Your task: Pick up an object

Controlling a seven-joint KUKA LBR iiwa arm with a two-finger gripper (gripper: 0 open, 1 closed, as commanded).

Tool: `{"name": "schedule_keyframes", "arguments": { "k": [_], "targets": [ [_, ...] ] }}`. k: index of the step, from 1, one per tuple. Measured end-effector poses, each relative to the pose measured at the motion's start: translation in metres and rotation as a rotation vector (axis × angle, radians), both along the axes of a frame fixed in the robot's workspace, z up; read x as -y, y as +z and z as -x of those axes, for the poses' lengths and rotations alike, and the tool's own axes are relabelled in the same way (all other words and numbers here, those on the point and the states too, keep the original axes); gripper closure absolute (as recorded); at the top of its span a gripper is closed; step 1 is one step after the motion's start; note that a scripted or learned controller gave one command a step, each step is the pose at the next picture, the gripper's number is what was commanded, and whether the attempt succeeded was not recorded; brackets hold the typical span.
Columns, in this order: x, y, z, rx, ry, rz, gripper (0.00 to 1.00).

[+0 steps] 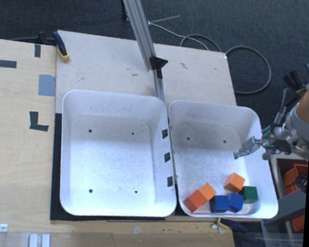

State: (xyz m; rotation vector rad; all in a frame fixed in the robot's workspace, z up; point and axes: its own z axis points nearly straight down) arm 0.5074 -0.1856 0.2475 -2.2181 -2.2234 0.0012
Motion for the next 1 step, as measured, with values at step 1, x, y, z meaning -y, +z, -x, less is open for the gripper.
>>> {"name": "schedule_keyframes", "arguments": {
  "k": [1],
  "targets": [
    [-0.0003,0.0099,-0.0002,-0.001,0.002,0.0,1.0]
  ]
}}
